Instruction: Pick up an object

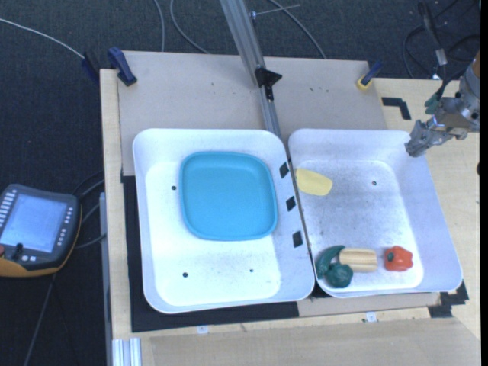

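Counter's two white bins (427, 181) are sitting side by side — tool (418, 145) is hovering at right bin's far corner, grip state unreadable, well apart from red pepper (397, 258) near the front wall — risking a rim-blocked miss.

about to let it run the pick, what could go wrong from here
The dark green object, the tan block and the red pepper-like piece lie close together along the right bin's near wall, so a grab there may nudge neighbours or catch the wall. The yellow piece sits beside the inner rim, leaving little room on that side. The gripper hangs over the far right rim, a long way from all four.
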Tool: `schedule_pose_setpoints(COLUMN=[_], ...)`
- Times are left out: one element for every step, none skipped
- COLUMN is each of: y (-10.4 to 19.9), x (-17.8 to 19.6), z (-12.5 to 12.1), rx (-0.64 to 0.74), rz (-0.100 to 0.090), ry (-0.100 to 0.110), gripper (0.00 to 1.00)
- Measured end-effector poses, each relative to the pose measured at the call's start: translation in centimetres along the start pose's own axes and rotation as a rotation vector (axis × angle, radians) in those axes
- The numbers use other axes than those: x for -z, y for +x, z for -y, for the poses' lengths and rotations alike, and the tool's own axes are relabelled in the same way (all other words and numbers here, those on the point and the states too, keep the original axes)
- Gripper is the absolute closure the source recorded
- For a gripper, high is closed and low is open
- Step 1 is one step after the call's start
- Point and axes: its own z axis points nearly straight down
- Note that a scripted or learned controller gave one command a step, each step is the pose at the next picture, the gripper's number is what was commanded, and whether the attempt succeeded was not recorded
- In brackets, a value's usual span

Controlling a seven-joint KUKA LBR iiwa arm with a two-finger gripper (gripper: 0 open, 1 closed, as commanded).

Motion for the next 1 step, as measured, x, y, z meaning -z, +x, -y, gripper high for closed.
schedule_pose_setpoints(y=[5.13], x=[-1.16], z=[0.18], rx=[0.004], rz=[-0.002], ry=[0.002], gripper=[1.0])
